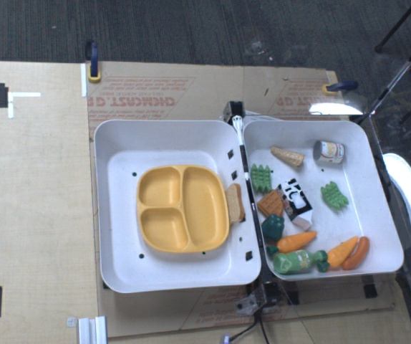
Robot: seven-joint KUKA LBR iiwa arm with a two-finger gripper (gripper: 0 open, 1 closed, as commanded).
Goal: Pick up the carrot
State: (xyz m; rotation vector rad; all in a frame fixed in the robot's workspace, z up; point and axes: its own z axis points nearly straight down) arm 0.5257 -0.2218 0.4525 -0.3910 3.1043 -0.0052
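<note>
From the camera view above the bench, the carrot (296, 241) lies in the right bin (377, 192), in its near half and left of the middle. It is a short orange taper. Its long axis runs nearly left to right, with the right end tipped slightly toward the far side.

I reach in from the right, so I judge the carrot lies to my left, across the near part of that bin. A grasp would close across the taper, along the near-far line. I cannot tell whether my end effector is spread or pressed together.

The carrot is crowded:
- A dark green vegetable (273, 227) touches its left end.
- A green bottle-shaped toy (298, 262) lies just on its near side, almost parallel to it.
- A black-and-white tag (296, 196) and a pale piece sit just on its far side.

A second orange tapered piece (343, 251) lies further right, against a reddish sausage (359, 251). It could be mistaken for the target. I judge the left one the carrot, but not with certainty.

The left bin (112, 192) holds a yellow divided plate (183, 208), with a bread slice (235, 203) at the plate's right edge.

A pale rounded shape (406, 188) at the right edge is cut off, and I cannot make out what it is.
</note>
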